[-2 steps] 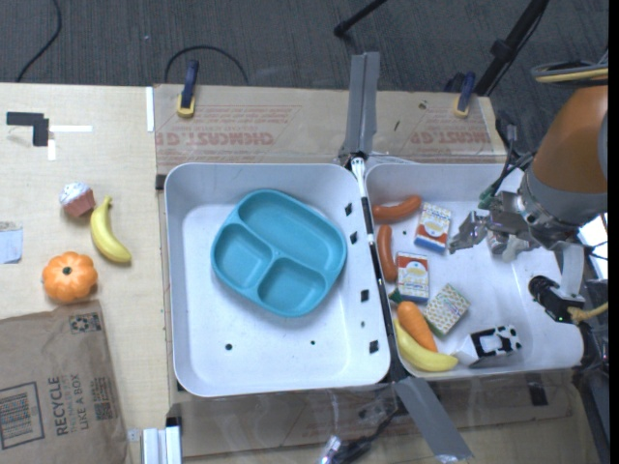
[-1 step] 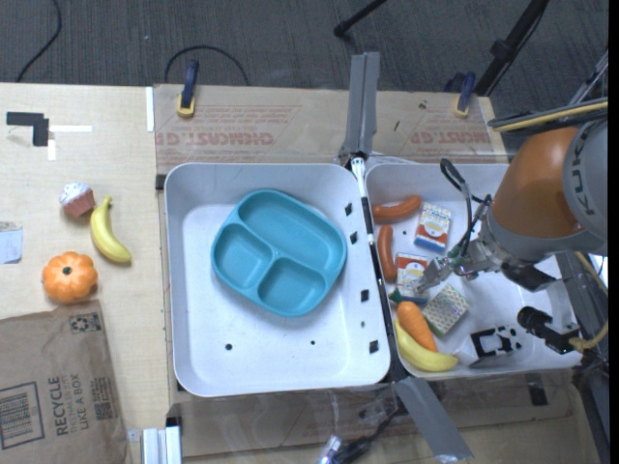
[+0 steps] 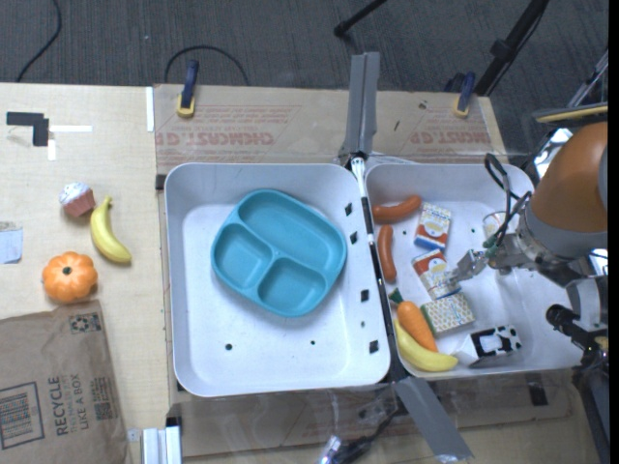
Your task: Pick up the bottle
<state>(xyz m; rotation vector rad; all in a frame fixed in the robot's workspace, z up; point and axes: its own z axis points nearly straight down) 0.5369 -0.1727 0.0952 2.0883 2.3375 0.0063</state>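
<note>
With the pincer (image 3: 471, 262), whose state I cannot tell, low among crowded cartons (image 3: 433, 228), it may grab one instead of a bottle.

An orange band (image 3: 573, 177) is being shown above a grey wrist (image 3: 561, 235), with black cables (image 3: 505, 187) being seen looping alongside.
</note>
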